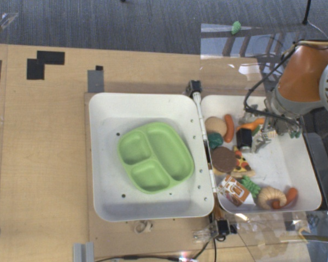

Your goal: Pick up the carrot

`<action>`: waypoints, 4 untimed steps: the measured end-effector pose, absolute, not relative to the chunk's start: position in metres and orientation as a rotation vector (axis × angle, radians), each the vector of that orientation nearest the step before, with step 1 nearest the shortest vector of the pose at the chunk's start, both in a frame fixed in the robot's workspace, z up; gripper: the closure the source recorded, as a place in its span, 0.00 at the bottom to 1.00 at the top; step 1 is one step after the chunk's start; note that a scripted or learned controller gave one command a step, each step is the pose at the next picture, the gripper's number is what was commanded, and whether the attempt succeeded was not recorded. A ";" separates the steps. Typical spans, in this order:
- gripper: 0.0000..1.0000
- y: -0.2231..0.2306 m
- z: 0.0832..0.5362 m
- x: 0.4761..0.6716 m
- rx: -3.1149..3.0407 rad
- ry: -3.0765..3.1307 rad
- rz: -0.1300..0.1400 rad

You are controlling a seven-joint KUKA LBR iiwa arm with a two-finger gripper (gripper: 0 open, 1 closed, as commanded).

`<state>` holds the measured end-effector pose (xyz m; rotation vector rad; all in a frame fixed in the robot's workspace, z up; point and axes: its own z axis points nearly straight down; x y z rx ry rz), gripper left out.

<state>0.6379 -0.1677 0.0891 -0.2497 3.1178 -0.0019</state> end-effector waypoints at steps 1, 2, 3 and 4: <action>1.00 -0.169 0.108 0.645 -0.253 3.096 -0.012; 0.00 -0.168 0.107 0.644 -0.254 3.097 -0.012; 0.00 -0.206 0.089 0.671 -0.379 3.114 -0.003; 0.00 -0.205 0.089 0.630 -0.353 3.108 -0.003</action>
